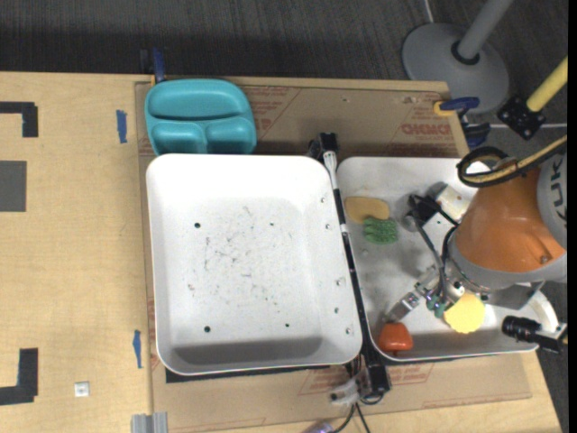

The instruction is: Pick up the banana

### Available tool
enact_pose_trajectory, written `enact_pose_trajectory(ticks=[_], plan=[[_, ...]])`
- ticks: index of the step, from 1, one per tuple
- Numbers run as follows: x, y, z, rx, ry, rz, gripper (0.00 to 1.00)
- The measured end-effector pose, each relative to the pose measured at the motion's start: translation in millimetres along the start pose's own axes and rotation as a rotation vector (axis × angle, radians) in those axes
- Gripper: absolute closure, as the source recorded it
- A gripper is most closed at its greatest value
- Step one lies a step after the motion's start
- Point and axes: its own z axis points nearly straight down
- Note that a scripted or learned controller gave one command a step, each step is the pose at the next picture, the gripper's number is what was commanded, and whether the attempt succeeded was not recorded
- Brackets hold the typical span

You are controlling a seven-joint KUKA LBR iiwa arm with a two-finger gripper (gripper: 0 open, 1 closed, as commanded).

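Note:
A bright yellow object (pixel 465 315), possibly the banana, lies near the front edge of the right bin (pixel 410 171), partly hidden under the arm. The gripper (pixel 416 299) hangs low in this bin just left of the yellow object, below the orange band (pixel 498 233). I see nothing clearly held in it. A pale tan-yellow piece (pixel 367 208) rests at the back left of the same bin.
A green item (pixel 381 231) lies beside the tan piece, and a red-orange item (pixel 394 336) sits at the bin's front left corner. The left bin (pixel 180 188) adjoins it. A teal tray (pixel 199 115) stands behind the left bin.

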Motion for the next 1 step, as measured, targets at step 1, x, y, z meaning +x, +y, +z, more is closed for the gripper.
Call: enact_pose_trajectory(ticks=[1], plan=[[66.8, 51.9, -98.6, 0.004, 0.003, 0.231, 0.0]])
